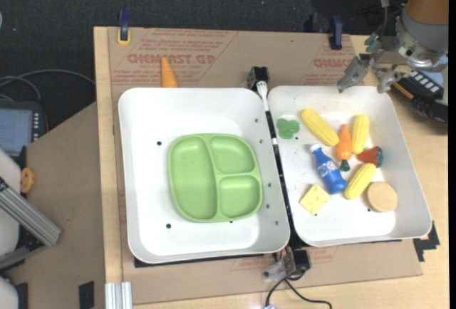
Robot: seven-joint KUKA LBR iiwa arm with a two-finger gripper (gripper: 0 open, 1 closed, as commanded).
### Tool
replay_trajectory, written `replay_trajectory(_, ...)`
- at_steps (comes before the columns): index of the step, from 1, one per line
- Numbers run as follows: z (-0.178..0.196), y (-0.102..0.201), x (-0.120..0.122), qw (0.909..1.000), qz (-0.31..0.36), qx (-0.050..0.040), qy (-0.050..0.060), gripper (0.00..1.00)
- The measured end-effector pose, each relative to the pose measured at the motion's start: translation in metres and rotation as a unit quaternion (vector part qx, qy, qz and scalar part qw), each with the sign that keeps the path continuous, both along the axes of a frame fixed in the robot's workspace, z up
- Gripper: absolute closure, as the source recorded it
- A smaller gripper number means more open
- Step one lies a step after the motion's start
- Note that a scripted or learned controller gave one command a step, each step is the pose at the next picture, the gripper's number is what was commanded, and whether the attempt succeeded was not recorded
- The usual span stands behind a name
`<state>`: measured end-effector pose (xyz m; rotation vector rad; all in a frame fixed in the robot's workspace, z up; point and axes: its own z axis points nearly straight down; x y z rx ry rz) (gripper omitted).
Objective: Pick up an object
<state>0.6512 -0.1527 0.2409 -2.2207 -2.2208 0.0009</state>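
— Where's the gripper (pixel 365 72) now?

— Over the far edge of the right bin (pixel 407 211), fingers spread, nothing between them. I'd say it's only at the approach — no object chosen yet.

— And the things to pick?

— All in that bin: a corn cob (pixel 319 127) near the far left corner, a blue bottle (pixel 328 169) mid-bin, a cheese wedge (pixel 313 199) toward the near edge. The green plate (pixel 214 176) sits in the left bin (pixel 139 229).

— Next?

— Come in over one piece, then descend — the corn cob lies closest.
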Motion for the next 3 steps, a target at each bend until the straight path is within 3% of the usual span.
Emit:
replay_trajectory(1, -0.087, -0.042, -0.047, 1.0, -0.003, 0.0003, 0.005, 0.0)
replay_trajectory(2, -0.161, -0.046, -0.055, 1.0, -0.001, 0.0011, 0.004, 0.0)
replay_trajectory(3, -0.146, -0.047, -0.052, 1.0, -0.001, -0.0007, -0.001, 1.0)
